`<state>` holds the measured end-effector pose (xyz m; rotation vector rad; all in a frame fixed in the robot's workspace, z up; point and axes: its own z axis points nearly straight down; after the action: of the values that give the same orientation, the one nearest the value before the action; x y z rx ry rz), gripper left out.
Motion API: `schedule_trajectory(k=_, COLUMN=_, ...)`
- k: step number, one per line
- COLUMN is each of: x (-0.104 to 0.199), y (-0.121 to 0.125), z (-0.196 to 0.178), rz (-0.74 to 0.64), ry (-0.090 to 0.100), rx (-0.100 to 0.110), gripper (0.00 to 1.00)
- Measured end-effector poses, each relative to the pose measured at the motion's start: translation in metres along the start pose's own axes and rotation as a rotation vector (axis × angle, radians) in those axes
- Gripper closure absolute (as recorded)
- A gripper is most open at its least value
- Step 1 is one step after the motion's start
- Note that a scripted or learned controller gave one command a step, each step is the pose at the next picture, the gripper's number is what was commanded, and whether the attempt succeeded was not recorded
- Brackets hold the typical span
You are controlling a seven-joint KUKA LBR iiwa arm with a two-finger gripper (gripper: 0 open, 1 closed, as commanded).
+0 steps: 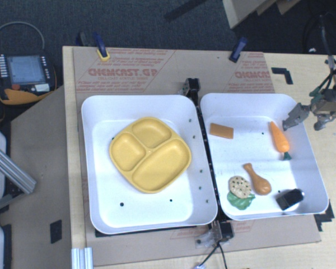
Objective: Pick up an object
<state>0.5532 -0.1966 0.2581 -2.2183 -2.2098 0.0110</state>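
Robotics lab, by the looks. Surface [157, 66] is a board w/ protective film still on, held by clamps [102, 48] at the far edge. Two white bins [95, 167] butted side by side, fixed w/ brackets. Handheld control pendant [23, 74] w/ screen and looped cable at left; aluminium extrusion [11, 170] below it. Dark carpet floor.

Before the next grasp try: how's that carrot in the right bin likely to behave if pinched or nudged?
The carrot looks like a moulded toy, so probably stiff and light. Its rounded, tapered body may roll or pivot if pushed from the side. The surface looks smooth, so it might slip from a pinch near the narrow end. It lies close to the right bin wall, which could block one side.
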Motion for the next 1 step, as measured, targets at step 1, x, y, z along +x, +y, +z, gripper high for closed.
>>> schedule_trajectory(k=1, x=0.0007, y=0.0024, z=-0.0070, rz=-0.004, ry=-0.003, rx=-0.013, gripper=0.00)
